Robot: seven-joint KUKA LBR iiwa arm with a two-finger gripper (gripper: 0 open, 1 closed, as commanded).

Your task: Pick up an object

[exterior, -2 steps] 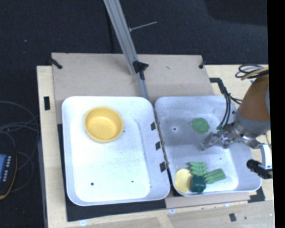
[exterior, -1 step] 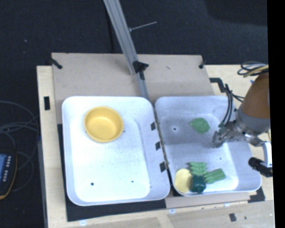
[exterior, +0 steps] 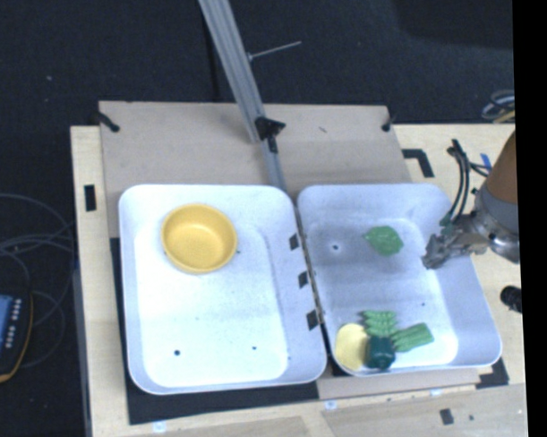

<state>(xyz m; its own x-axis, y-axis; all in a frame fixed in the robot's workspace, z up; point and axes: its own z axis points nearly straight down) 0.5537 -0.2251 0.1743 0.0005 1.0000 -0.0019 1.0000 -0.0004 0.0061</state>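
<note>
Arm at the right bin's far-right side; nothing seen in its grasp.

Camera view: The gripper [exterior: 439,252] sits low over the right bin [exterior: 455,296], near that bin's right wall, with the grey wrist and orange band of the arm [exterior: 501,205] entering from the right edge. Whether its grasp is parted or closed cannot be told at this sharpness, and no object shows between its tips. A green lump [exterior: 383,241] lies just left of the gripper, apart from it. At the bin's near edge a yellow piece [exterior: 350,345], a dark teal piece [exterior: 380,353] and a green leafy piece [exterior: 398,330] are bunched together, touching. In the left bin [exterior: 206,341] a yellow bowl [exterior: 199,237] stands upright near the far-left corner.
</note>
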